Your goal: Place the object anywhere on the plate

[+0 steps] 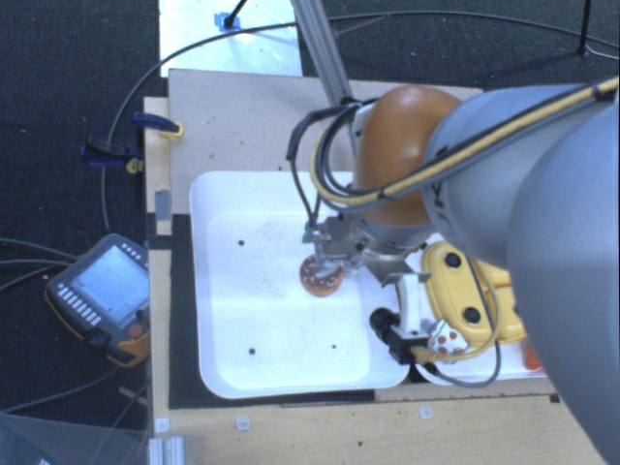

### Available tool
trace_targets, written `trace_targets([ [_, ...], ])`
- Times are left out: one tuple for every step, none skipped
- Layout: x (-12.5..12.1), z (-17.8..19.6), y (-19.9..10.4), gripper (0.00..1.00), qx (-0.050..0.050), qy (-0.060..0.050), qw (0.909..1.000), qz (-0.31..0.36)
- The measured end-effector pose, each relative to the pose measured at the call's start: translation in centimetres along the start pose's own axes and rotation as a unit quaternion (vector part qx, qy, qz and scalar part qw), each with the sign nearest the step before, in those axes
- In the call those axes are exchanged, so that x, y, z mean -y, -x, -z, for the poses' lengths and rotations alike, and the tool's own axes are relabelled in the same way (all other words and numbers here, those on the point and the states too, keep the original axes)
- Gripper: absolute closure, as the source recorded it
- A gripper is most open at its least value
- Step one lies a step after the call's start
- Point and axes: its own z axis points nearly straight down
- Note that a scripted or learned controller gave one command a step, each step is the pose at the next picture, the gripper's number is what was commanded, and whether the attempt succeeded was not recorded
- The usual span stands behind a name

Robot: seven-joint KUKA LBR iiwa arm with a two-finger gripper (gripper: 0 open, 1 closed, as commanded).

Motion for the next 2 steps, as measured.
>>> trace_targets([
  [0.9, 1.45, -0.19, 1.0, 0.0, 0.0, 1.0, -0.002],
  [0.88, 1.42, -0.19, 0.0, 0.0, 0.0, 1.0, -0.002],
])
